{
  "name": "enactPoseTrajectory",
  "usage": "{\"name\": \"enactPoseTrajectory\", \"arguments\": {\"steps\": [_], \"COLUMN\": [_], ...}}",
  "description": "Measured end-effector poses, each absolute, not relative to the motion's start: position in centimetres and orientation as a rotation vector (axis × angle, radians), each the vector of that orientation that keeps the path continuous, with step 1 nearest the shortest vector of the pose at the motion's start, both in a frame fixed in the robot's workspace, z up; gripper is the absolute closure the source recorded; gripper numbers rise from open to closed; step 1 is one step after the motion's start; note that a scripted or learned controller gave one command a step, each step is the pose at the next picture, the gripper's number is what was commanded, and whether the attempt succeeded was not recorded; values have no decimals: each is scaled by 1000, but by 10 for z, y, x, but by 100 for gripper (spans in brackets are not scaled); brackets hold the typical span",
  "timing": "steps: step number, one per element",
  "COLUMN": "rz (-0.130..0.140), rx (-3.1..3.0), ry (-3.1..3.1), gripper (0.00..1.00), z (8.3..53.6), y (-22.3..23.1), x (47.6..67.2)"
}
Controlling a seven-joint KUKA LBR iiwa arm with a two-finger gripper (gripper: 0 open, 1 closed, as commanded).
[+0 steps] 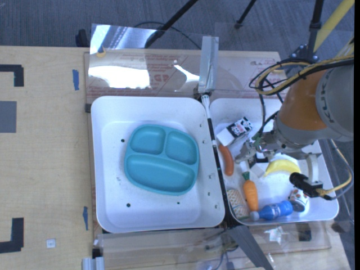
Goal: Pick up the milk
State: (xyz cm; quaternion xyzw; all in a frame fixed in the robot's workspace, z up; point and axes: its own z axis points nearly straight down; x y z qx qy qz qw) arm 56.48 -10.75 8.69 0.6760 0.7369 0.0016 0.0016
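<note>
Camera view from above shows the grey arm [326, 103], with its orange band, reaching in from the right over the right bin [332, 207]. Its gripper [254, 149] hangs low in the middle of that bin, but the metal parts blur together against the white floor and the arm's wrist covers them from above, so whether the claw is spread or closed cannot be told, nor whether it touches anything. The milk [238, 128], a small white carton with black cow patches, lies just up and left of the gripper, near the bin's left wall. Around the gripper lie a sausage [226, 158], a carrot [251, 192], a banana [283, 166], a blue bottle [275, 211] and a piece of corn [236, 200] at the front. A small figure [298, 197] by the bottle is too small to identify. The left bin [107, 167] holds a teal divided plate [162, 158].
</note>
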Motion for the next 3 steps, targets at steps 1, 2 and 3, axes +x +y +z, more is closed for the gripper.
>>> {"name": "enactPoseTrajectory", "arguments": {"steps": [1,2,3], "rz": [4,8,-5], "rx": [2126,2079,2245], "ry": [2308,2347,2200], "gripper": [100,100,100], "z": [96,88,168], "y": [-109,-111,-127], "x": [564,516,579]}}
